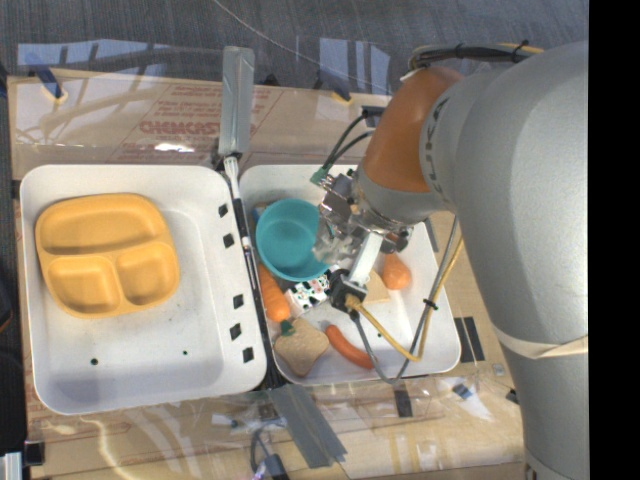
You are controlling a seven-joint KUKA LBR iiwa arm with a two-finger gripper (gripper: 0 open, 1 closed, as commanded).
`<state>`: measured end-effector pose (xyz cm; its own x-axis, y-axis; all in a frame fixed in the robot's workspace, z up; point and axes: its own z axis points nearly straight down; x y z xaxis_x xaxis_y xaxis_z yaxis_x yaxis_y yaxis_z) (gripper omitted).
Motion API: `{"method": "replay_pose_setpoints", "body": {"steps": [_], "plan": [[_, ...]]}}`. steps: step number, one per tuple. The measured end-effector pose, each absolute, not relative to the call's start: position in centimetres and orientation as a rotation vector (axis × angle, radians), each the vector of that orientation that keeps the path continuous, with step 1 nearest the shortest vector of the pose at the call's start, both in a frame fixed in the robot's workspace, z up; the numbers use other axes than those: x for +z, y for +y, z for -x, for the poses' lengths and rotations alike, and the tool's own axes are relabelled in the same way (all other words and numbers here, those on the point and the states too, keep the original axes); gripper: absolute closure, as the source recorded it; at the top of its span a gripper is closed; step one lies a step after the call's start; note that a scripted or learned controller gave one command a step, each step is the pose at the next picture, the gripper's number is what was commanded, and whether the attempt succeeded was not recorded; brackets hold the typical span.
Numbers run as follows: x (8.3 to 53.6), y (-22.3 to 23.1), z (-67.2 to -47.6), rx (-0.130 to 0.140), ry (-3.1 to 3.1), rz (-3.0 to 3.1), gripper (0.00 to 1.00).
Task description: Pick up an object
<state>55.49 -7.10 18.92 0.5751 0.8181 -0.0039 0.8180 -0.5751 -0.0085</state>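
Objects for picking lie in the right bin (440,353) at the centre of the frame: a teal bowl (288,238) against the bin's left wall, an orange carrot (275,296) just below it along that wall, a small white piece with dark markings (310,293) beside the carrot, a tan bread-like piece (302,348) near the bin's lower left corner, a reddish sausage (350,347) just right of that, and a small orange piece (397,274) further right. The left bin (130,368), on the left of the frame, holds a yellow divided plate (105,251) in its upper part. The grey arm (500,168) reaches in from the right, and the gripper (345,263) sits low over the right bin, at the right rim of the bowl and just above the white piece. Whether its fingers are apart or closed, or have anything between them, cannot be told from this angle.
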Motion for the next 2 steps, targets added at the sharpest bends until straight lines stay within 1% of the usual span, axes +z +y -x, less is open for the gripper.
{"method": "replay_pose_setpoints", "body": {"steps": [1, 2], "plan": [[19.0, -0.7, -52.1, 0.013, -0.978, 2.980, 1.00], [25.1, -1.9, -49.3, 0.001, -1.538, 2.738, 1.00]]}}
